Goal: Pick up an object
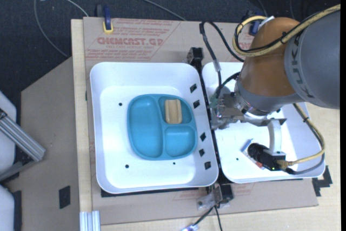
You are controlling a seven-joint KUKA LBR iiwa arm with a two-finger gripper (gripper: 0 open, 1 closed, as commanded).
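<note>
On your left, the table [51, 127] carries the left bin [102, 132], white and shallow, with a blue plate [146, 127] lying flat in its middle. The plate is split into three compartments, and a small tan wooden block [173, 111] lies in the upper right one, close to the ridge that parts it from the large left compartment. Nothing touches the block. Moving right, past the seam where the two bins meet, you reach the right bin [238, 157], where the arm [273, 65] comes in from the right and hangs over the bin's left half. The tool [223, 113] sits low at the bin's left wall, just beside the seam and apart from the block; the wrist covers it, so you cannot tell whether it is spread or pressed together
</note>
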